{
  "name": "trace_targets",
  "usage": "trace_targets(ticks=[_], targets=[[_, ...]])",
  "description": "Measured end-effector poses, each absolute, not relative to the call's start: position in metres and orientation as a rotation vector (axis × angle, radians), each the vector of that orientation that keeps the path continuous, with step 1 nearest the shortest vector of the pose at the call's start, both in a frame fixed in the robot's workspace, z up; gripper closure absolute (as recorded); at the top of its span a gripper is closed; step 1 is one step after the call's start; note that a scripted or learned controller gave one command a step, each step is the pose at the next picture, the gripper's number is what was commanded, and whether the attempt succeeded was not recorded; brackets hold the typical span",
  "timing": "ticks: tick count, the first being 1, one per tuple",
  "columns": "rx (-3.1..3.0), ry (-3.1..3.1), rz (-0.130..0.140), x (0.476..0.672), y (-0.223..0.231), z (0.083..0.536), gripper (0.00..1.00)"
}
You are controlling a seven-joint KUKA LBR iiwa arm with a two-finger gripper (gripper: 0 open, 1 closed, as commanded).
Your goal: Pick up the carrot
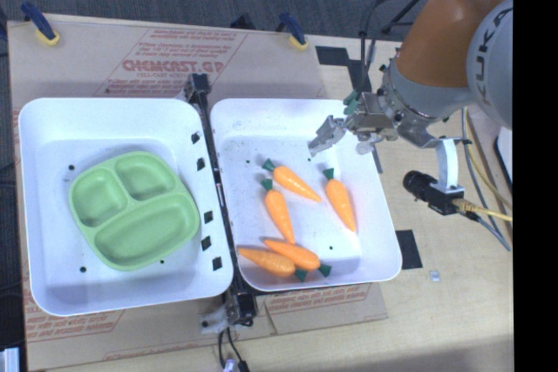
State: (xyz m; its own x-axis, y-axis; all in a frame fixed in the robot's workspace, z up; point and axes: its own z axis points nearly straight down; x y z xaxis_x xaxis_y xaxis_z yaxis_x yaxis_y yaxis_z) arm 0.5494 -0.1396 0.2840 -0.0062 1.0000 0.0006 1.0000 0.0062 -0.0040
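Note:
Several orange carrots with green tops lie in the right white bin (228, 187). One carrot (295, 182) lies slanted near the bin's middle, with another carrot (278, 213) just below it. A third carrot (341, 201) lies by the right wall. Two more carrots (295, 253) (264, 261) rest side by side at the front wall. My gripper (324, 137) hangs over the bin's back right part, above and slightly behind the carrots. It touches none of them and carries nothing.
The left white bin (35, 187) holds a green divided plate (135, 209). Black clips (199, 84) sit along the wall shared by the two bins. Both bins rest on cardboard (166, 57) on the bench.

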Motion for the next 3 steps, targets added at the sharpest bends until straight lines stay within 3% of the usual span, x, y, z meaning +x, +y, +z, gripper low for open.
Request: trace_targets(ticks=[1, 2, 3], targets=[[-2.210, -2.223, 0.007, 0.545, -0.183, 0.117, 0.00], [-2.208, -2.227, 0.005, 0.559, -0.128, 0.091, 0.00], [-2.205, -2.229, 0.008, 0.558, -0.129, 0.101, 1.00]])
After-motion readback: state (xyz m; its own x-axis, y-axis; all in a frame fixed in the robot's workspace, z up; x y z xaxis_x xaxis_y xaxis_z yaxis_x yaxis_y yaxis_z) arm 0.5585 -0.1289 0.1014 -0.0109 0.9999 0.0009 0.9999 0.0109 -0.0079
